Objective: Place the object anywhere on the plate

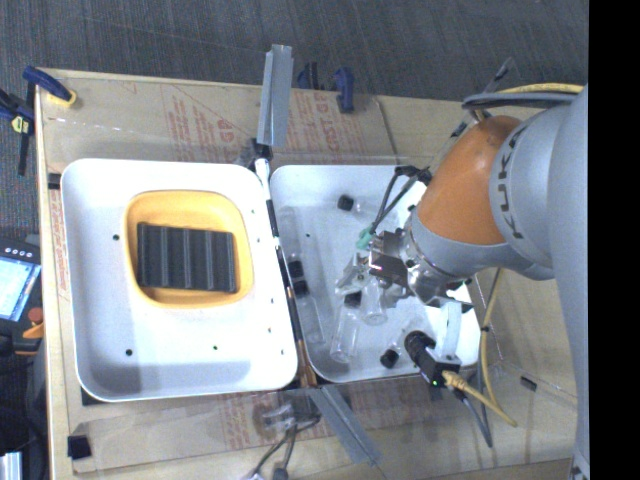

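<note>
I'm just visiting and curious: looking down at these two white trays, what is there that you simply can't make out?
- Pincer, camera view: a blurred clutter of parts; open or shut, holding anything or not, cannot be told.
- Object to be moved: in the right tray only small dark bits show, too small to name.
- Right tray's right side: covered by the arm.
- Plate in the left tray: its dark ribbed middle is unclear.

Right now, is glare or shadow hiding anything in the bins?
Camera view: the right bin is bright and washed out, so the clear object near the gripper is hard to make out; the yellow plate in the left bin reads clearly; soft shadow lies along that bin's lower edge.
</note>
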Controlling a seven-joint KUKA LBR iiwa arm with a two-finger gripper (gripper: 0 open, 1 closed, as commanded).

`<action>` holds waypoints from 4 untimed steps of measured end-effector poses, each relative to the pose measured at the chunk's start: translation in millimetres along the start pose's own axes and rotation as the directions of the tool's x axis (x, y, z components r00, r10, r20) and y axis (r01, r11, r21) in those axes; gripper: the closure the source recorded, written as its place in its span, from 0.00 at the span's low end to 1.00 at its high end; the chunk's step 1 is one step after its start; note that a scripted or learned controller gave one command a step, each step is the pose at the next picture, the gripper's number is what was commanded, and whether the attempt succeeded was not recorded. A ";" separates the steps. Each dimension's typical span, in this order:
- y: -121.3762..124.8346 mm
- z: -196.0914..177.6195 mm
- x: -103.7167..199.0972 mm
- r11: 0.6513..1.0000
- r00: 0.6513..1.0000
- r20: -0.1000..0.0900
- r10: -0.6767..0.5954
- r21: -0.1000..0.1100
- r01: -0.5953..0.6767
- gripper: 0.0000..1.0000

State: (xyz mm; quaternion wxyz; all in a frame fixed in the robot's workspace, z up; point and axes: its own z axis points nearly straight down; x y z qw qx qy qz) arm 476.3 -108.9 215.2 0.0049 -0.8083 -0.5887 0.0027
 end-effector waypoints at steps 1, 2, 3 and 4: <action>25.9 9.2 49.9 0.973 0.973 0.004 -0.233 -0.006 0.233 1.00; 74.1 -9.0 85.4 0.883 0.883 0.006 -0.470 -0.008 0.470 1.00; 91.6 12.4 138.5 0.777 0.777 0.007 -0.630 -0.006 0.630 1.00; 91.7 12.1 138.5 0.777 0.777 0.007 -0.630 -0.007 0.630 0.00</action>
